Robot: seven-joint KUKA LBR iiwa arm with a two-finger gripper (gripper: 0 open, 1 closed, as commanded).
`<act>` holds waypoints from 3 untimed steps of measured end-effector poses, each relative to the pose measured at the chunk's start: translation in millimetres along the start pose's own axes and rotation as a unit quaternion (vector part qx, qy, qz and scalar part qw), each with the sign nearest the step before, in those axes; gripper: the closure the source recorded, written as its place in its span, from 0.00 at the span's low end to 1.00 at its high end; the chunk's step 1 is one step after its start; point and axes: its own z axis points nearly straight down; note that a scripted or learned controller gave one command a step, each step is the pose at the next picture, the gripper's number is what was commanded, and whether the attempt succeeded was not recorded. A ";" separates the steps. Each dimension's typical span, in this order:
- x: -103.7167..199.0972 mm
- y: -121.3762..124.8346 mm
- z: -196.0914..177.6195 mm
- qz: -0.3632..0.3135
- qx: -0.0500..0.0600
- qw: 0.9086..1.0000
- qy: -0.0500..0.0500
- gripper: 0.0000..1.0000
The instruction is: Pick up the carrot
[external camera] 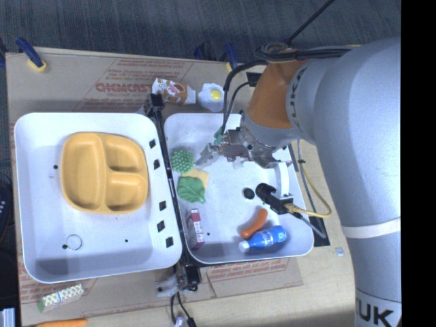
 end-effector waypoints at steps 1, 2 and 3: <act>9.9 -12.5 44.1 0.028 -0.001 1.000 0.000 0.00; 10.7 -12.1 33.6 0.027 0.000 1.000 0.000 1.00; 43.3 -51.2 -203.9 0.048 -0.003 0.999 -0.001 1.00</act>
